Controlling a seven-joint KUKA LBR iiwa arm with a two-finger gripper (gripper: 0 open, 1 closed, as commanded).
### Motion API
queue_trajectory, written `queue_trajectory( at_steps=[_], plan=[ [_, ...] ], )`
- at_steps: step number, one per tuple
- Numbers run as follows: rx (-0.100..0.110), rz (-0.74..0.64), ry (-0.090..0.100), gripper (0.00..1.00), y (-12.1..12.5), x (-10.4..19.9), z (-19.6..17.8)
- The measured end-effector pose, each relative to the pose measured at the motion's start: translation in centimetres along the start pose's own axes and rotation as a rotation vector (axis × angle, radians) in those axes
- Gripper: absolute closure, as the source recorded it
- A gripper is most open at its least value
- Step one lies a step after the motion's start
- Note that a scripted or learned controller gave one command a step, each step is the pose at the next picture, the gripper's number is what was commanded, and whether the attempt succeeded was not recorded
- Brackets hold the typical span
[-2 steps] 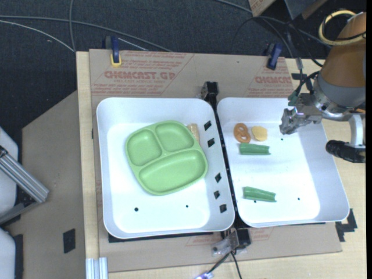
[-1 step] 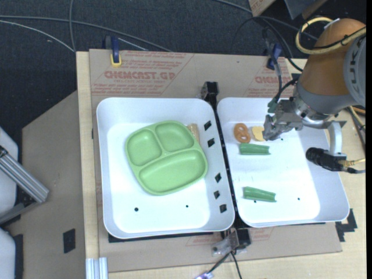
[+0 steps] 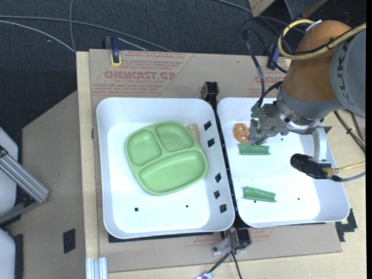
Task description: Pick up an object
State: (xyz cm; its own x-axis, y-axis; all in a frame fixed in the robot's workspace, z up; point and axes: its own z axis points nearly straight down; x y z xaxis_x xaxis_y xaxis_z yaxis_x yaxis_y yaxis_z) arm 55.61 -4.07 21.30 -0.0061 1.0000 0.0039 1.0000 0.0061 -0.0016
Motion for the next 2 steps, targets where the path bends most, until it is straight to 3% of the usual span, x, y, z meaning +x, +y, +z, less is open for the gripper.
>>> queue_trajectory(
  at_steps=[2],
  plan=[
    [0.002, 0.000, 0.000, 1.00, -3.4, 9.7, 0.8]
  ],
)
